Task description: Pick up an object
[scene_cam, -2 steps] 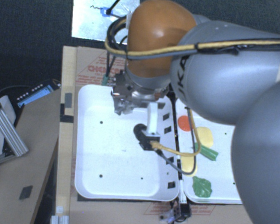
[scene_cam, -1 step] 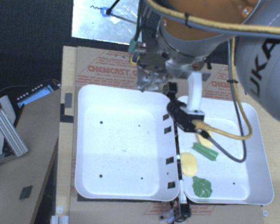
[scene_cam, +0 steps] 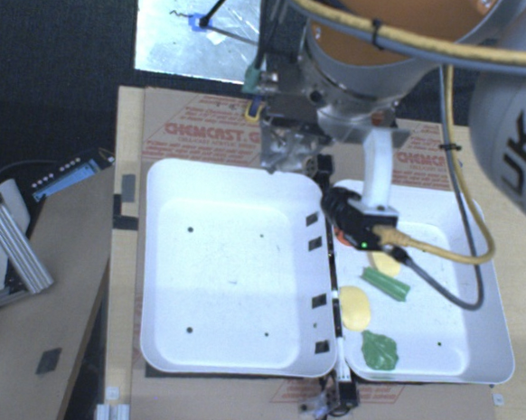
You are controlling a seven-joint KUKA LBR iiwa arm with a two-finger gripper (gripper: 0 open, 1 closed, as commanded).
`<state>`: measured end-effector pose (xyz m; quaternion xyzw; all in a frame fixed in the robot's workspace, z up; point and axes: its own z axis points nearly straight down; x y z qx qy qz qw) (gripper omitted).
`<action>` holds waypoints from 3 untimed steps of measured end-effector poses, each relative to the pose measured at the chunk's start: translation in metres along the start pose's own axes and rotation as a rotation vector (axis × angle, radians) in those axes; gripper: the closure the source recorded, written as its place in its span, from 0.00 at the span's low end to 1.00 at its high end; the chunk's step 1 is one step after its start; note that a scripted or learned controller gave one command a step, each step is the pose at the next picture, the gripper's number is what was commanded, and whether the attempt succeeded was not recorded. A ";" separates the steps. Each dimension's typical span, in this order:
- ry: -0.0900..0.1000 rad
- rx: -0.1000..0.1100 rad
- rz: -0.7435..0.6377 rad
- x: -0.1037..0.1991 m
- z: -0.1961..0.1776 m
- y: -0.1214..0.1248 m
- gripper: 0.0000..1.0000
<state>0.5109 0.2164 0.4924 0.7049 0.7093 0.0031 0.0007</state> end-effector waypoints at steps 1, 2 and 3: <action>0.000 -0.001 0.000 0.005 -0.046 -0.022 1.00; -0.010 0.019 0.015 -0.089 0.119 -0.010 1.00; -0.003 0.003 0.002 -0.037 0.093 0.124 1.00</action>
